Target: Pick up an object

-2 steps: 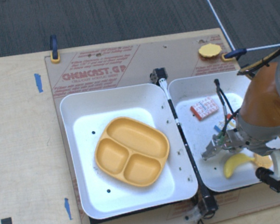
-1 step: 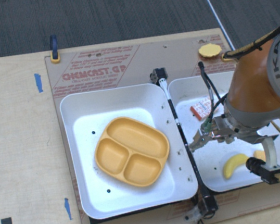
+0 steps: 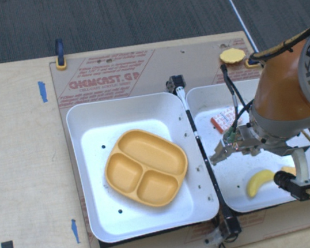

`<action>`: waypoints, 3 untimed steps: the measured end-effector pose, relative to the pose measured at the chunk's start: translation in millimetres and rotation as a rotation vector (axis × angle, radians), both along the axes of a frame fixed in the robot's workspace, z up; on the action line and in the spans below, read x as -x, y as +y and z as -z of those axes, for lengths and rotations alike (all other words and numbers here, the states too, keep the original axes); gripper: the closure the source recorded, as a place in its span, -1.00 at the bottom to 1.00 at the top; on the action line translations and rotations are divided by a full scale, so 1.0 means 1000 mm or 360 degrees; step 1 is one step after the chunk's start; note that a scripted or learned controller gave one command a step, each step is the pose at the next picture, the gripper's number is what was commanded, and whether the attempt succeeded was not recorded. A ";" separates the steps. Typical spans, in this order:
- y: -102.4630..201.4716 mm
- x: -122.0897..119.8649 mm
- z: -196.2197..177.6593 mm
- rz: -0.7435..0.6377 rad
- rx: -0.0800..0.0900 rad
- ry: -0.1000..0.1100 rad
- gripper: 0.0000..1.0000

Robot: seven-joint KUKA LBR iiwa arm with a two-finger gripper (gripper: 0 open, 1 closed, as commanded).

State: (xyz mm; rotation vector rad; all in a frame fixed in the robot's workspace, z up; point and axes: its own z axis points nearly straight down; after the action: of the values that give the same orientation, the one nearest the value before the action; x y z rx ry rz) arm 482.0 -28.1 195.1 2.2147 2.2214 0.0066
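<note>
the grey-and-orange arm [image 3: 290, 93] reaches over the right bin [image 3: 233, 202], its gripper [image 3: 225, 151] low near that bin's left wall; whether its claw is open or closed cannot be told, and nothing visibly sits in it. a yellow banana [image 3: 258, 183] lies on the bin floor nearby, a red-and-white packet [image 3: 222, 120] further back. a 3-compartment yellow tray [image 3: 145, 167] occupies the left bin [image 3: 85, 161].

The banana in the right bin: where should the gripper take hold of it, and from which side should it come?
Probably across the middle of the banana, coming straight down from above. It lies flat on the floor of the right bin, curved, its right end hidden behind the arm's black fitting. Closing across the narrow width suits a two-finger gripper, and the near bin wall leaves little room for a sideways approach.
</note>
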 end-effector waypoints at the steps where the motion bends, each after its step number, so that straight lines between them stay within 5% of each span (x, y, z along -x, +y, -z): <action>1: 0.000 -0.002 -0.010 -0.0002 0.0001 -0.0008 1.00; 3: 0.001 -0.005 -0.031 -0.0007 0.0004 -0.0021 1.00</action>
State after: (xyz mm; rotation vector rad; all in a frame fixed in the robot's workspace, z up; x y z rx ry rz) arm 487.2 -27.2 226.0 2.2014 2.2183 0.0183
